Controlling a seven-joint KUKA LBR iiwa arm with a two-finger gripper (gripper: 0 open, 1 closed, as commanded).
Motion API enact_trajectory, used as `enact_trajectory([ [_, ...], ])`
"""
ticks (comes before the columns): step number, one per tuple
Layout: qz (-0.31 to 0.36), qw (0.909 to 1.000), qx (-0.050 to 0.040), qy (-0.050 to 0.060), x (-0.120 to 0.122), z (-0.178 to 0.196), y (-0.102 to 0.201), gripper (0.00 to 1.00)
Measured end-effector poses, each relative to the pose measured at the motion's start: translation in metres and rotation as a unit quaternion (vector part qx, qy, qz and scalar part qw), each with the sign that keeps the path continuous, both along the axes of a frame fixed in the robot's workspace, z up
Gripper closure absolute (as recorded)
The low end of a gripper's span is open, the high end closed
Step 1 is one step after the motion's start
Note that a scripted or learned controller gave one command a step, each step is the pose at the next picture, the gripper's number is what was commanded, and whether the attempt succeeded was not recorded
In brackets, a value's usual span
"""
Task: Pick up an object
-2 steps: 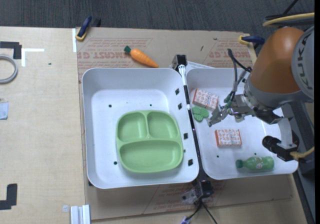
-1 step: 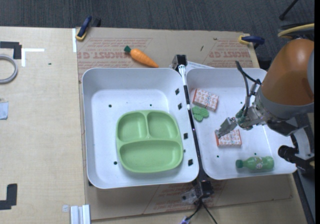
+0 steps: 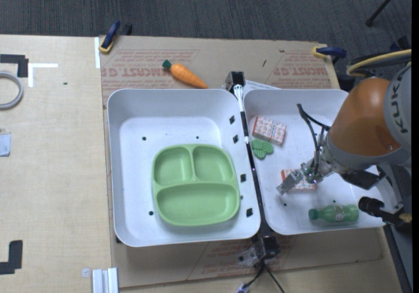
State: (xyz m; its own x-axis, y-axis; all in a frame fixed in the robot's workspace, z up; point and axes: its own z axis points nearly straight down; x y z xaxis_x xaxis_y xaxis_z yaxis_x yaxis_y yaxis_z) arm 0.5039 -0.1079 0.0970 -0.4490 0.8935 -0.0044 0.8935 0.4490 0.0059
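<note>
In the camera view, your gripper (image 3: 296, 180) is low in the right bin (image 3: 288, 220), just beside or touching a small red and white packet (image 3: 296, 176). I cannot tell if it is released or clenched, because the wrist covers this part. The green bottle (image 3: 335, 214) lies near, toward the front wall; a printed carton (image 3: 269, 129) and a small green piece (image 3: 262, 148) lie further back. To grasp well, you should center over the packet and lift straight, away from the bottle. The left bin (image 3: 124, 154) holds a green divided plate (image 3: 195, 185). On the cardboard-covered worktop (image 3: 275, 66) a toy carrot (image 3: 184, 74) lies behind the bins, and dark carpet is beyond.
</note>
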Motion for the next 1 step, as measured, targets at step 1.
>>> enact_trajectory([
  [1, -0.001, 1.0, 0.0, -0.003, 0.0022, 0.0108, 0.0, 1.0],
])
